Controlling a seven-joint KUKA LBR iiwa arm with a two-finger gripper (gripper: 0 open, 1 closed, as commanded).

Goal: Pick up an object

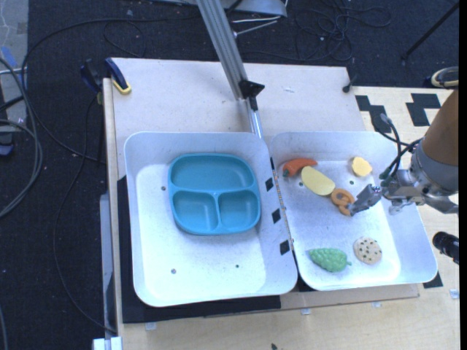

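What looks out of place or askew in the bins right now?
Nothing stands out. The blue tray lies flat in the left bin. The right bin holds small toy foods, loosely scattered, none spilled over the rim; the hand is beside the orange ring.

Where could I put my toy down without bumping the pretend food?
The left bin has bare floor in front of the blue divided plate. In the right bin, it's crowded at the back by the yellow piece, orange ring and tool; a small patch sits behind the green leaf and cookie.
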